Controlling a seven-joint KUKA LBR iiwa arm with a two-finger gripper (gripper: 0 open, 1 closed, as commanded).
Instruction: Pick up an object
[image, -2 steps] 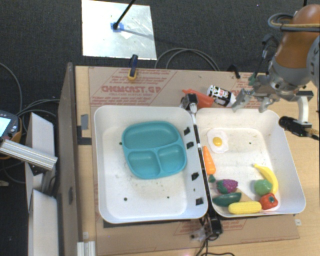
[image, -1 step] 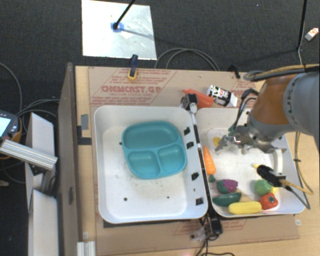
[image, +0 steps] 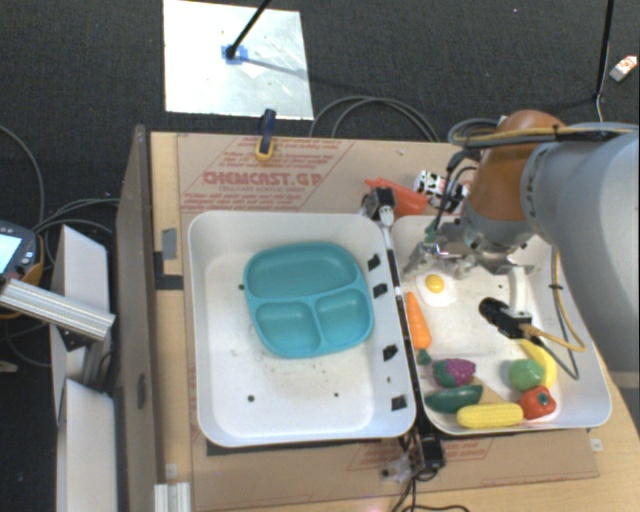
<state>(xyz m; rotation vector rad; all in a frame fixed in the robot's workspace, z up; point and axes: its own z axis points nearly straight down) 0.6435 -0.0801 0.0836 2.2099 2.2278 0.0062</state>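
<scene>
Two white bins sit side by side on the tabletop. The left bin holds one teal plate. It has three compartments, lies flat and sits a little toward the far side.

The right bin is the busy one, with eight toy foods in it, one of each. A fried egg lies near the far left corner. Just beside it, against the wall shared with the left bin, is an orange carrot. Along the near edge there's a purple piece and a dark green cucumber right below it. Next comes a yellow corn cob, touching the cucumber's end. Further right are a red tomato, a round green fruit and a yellow banana, all packed close together.

The arm comes in from the right. The gripper hangs over the far end of the right bin, just beyond the egg and nearer to it than to anything else. It grips nothing I can see, and I cannot tell whether it is spread or pressed together.

As for long axes, the carrot runs far to near along the shared wall and leans slightly right at its near end. The corn lies crosswise along the near rim. The cucumber is also roughly crosswise. The banana slants from upper left to lower right.
</scene>
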